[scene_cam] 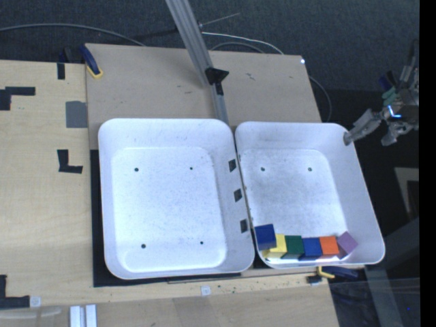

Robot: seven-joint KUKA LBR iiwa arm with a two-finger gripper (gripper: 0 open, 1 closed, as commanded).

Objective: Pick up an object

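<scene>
A: At the right edge, just past the right bin's [354,182] upper right corner, sits the gripper [375,129]. Fingers look spread wide, one pointing left over the bin corner, one lower right. Nothing between them.

B: Objects?

A: All in the right bin, packed along its near wall. A row of small blocks, touching or nearly so. Well apart from the gripper, which is up at the far corner while they lie at the near edge.

B: Count them.

A: Six I can make out. Blue block [264,235] at the left end, sitting on or against a yellow block [276,249]. Then green block [293,244], second blue block [312,247], orange block [329,245], purple block [347,242] at the right end, tilted against the wall.

B: Bins?

A: Two, white, side by side. Left bin [109,182] has just specks and a few dark dots on its floor.

B: Anything else?

A: One metal pole [189,26] slanting from the top down to the gap between the bins. Black tape marks [66,161] on the wooden bench [41,203] at left. Cables [231,41] behind.
</scene>
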